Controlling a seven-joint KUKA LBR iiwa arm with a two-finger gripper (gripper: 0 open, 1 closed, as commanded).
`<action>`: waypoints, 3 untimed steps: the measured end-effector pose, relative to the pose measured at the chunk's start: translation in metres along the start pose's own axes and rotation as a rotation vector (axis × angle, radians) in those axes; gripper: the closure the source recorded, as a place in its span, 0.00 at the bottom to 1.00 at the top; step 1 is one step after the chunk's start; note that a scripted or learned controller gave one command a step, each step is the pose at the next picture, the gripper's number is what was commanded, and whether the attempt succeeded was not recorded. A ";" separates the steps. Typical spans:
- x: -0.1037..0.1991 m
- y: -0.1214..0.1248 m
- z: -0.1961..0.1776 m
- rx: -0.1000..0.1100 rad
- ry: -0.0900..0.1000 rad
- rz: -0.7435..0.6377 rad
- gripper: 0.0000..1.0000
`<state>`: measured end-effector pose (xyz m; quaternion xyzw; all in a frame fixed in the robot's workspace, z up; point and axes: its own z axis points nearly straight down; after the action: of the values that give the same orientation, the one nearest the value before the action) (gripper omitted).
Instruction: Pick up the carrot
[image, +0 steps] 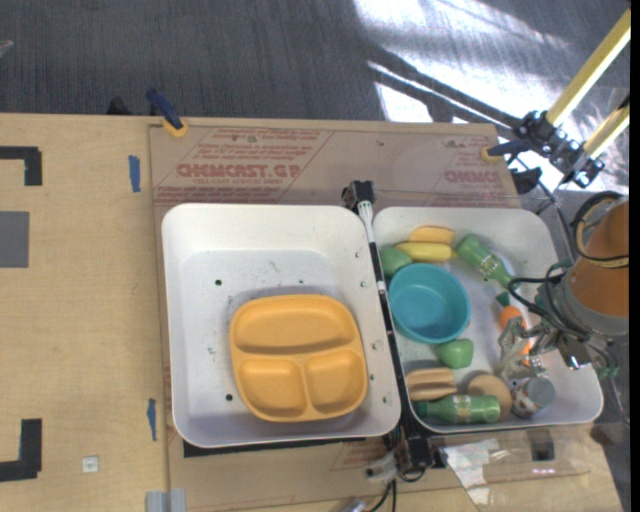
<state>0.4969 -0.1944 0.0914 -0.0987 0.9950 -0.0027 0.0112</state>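
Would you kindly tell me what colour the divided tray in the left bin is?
Yellow-orange; the divided tray shows in the camera view.

A light brown wooden bench (80, 300) is covered in part by a printed cardboard sheet (330, 165). Two shallow white plastic bins are set side by side on the sheet: the left bin (190, 300) and the right bin (575, 405), their inner rims touching. Blue tape strips (134, 172) are stuck on the bench.
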 end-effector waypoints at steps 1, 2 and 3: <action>-0.034 0.093 -0.063 -0.009 0.004 -0.117 1.00; -0.045 0.024 0.001 -0.007 0.004 -0.643 1.00; -0.049 0.025 -0.011 -0.004 -0.007 -0.641 1.00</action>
<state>0.5401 -0.1599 0.1035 -0.4073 0.9132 -0.0040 0.0128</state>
